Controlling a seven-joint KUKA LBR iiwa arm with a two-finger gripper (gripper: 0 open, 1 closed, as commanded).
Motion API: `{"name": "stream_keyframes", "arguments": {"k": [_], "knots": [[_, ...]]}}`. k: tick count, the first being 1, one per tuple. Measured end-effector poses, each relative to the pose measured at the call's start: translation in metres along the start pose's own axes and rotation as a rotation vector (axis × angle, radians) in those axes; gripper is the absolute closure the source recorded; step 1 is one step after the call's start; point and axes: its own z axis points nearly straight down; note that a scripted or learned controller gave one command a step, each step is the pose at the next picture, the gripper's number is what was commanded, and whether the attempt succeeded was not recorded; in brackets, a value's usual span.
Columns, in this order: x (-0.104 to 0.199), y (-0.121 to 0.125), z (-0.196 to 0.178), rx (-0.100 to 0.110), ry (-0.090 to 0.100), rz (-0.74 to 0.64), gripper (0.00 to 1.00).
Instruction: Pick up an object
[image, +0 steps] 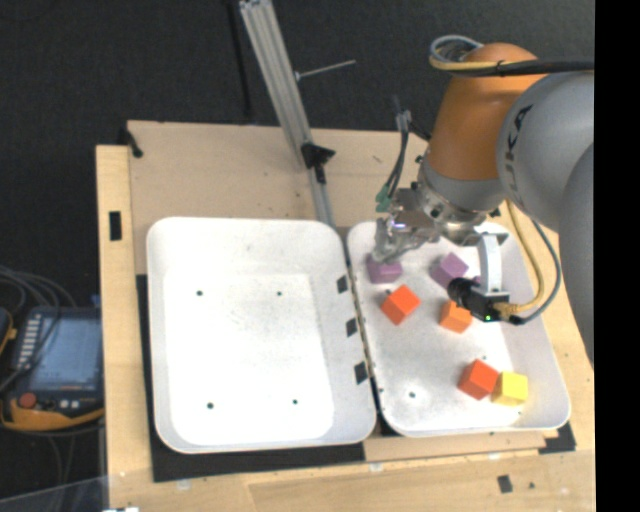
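I'm looking down at the claw (388, 240), which is hanging low over the far-left corner of the right-hand shallow white plastic bin (535, 350), w/ the grey arm and its orange band (480, 110) rising up and to the right behind it. From this angle I can't tell whether the claw is apart, together or clamped on anything, as its tip is blurring into what's beneath it. The small pale purple matte cube (383, 268) is sitting right under the claw on the camera side. It's touching the tip or just short of it, can't say which, and it appears to be resting on the bin floor. A 2nd pale purple cube (450, 267) is lying to the claw's right, apart from the 1st. An orange matte cube (401, 303) is sitting just beyond the 1st purple one, on the camera side of the claw. A smaller orange cube (455, 317) is sitting further right of that, nearer the camera than the 2nd purple cube. Well apart from the claw, toward the bin's near-right corner, a 3rd orange cube (479, 379) and a yellow cube (513, 387) are sitting side by side, approx. touching. Left of the claw, across the meeting rims, the other shallow white plastic bin (250, 330) is lying on the pale wooden bench top (200, 170). Behind the claw and to its left, a slanted silver metal pole (285, 90) is rising off the bench. Far left, off the bench, a grey handheld pendant w/ a screen (55, 365) is lying among cables.
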Motion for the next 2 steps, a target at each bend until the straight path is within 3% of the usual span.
{"name": "stream_keyframes", "arguments": {"k": [2], "knots": [[0.085, 0.033, 0.011, 0.001, -0.001, 0.002, 1.0]]}}
